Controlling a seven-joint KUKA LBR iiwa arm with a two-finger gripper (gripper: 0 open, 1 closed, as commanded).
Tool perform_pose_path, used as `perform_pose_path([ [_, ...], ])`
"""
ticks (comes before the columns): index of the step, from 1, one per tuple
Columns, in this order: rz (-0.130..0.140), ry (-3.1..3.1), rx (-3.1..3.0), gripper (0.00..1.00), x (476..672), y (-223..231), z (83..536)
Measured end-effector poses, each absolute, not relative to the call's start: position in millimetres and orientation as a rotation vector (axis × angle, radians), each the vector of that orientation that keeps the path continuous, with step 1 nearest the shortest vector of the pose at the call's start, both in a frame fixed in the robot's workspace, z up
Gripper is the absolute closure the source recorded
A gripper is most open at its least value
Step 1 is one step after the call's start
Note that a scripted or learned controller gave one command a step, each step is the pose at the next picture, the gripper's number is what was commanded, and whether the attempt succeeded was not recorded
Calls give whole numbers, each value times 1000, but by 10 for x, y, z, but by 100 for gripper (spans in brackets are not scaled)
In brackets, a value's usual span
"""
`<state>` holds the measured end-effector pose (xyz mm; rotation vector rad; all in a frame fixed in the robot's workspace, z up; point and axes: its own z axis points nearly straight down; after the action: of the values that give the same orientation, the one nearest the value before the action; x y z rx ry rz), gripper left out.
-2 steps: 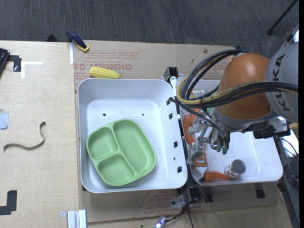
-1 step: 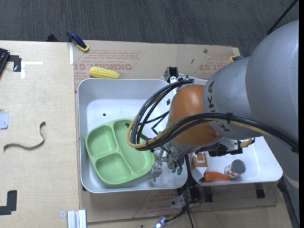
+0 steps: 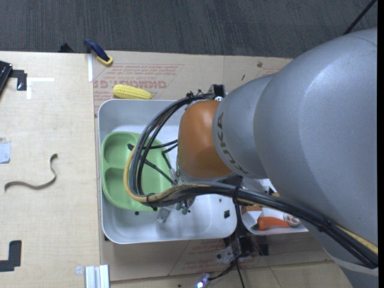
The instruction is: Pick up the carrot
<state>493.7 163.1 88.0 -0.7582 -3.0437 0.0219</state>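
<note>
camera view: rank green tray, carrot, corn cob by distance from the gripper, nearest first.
From the gripper, low in the left bin:
1. Green tray, just left of it.
2. Carrot, to its right in the right bin.
3. Corn cob, on the cardboard beyond the bin.

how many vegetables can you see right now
2: a carrot in the right bin, and a corn cob on the cardboard above the left bin. The arm may hide more.

There are two white bins: the left bin (image 3: 120, 233) and the right bin (image 3: 282, 231), mostly covered by the arm. One green divided tray (image 3: 117, 173) lies in the left bin. One carrot (image 3: 275, 223) lies in the right bin. One corn cob (image 3: 132, 92) and one blue clamp (image 3: 98, 51) are outside the bins.
</note>
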Motion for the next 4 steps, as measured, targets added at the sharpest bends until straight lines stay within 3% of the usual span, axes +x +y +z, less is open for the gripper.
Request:
perform_pose_path([
  [1, 31, -3044, -760, 100, 4939, 1600, 960],
  [2, 12, -3105, -474, 100, 5065, 1310, 910],
  [3, 2, -3141, 63, 100, 4779, 1092, 913],
  [4, 2, -3127, -315, 100, 5008, 1046, 2268],
])
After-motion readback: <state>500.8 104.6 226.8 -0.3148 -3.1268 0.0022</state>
